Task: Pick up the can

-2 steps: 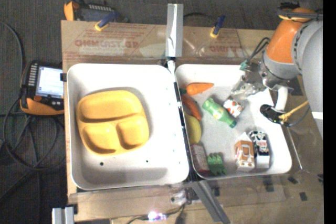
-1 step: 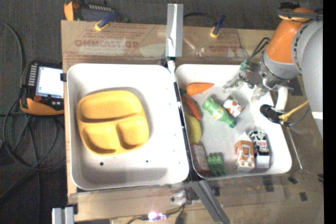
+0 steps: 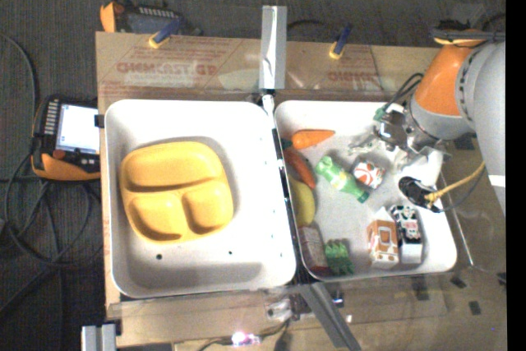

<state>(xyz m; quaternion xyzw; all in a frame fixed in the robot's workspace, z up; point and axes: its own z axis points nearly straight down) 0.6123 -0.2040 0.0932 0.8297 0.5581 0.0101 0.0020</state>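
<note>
Bins side by side on the bench, arm reaching in from the right over the right bin.

Left bin holds one yellow divided tray; the right one is crowded: a carrot at the back, a green bottle lying beside the can, which is red and white and sits near the middle, a yellow piece against the left wall, a green block and two small cartons toward the front. The gripper hangs just behind and right of the can, its metal parts a blur, so I cannot tell how it stands or whether it touches anything. Red lettering on the board behind the bins is reversed and too faint to read; the carton prints are too small.
</note>
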